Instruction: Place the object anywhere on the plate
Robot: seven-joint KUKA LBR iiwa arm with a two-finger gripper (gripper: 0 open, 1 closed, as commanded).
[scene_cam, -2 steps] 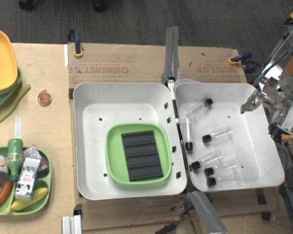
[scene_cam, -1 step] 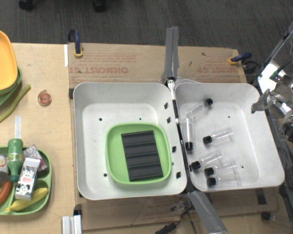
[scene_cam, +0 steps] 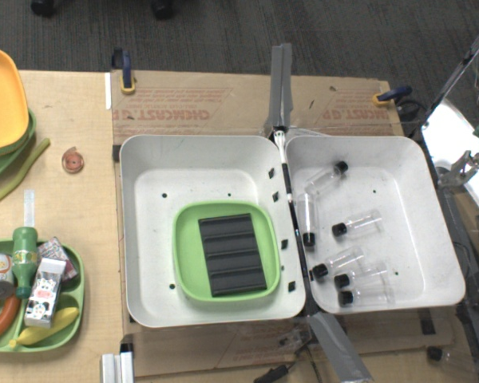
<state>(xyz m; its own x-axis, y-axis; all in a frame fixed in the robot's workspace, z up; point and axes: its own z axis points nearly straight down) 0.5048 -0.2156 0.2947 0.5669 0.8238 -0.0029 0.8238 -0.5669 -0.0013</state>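
Far left of the bench, a stack of plates (scene_cam: 1,94) sits at the back edge, yellow one on top and green under it. Just right of that is a small pinkish round thing (scene_cam: 73,160). At the front left corner there's a green divided tray (scene_cam: 68,319) packed with toy food, including a green bottle (scene_cam: 24,255) and a small white carton (scene_cam: 41,294).

The left bin (scene_cam: 144,214) holds the green plate (scene_cam: 188,254), a squarish one with rounded corners sitting toward the bin's front edge. A dark grey ridged block (scene_cam: 233,254) lies flat in the middle of it.

The right bin (scene_cam: 415,206) has the task stuff: six or so clear plastic vials with black caps, all lying on their sides. One vial (scene_cam: 327,175) is near the back left corner, and another (scene_cam: 307,218) runs along the left wall. A third (scene_cam: 356,225) lies around the centre. The remaining vials (scene_cam: 355,279) are bunched near the front edge. They're see-through enough that the caps are what you mostly notice. None are on the plate.

Can't tell the gripper's state from this shot.
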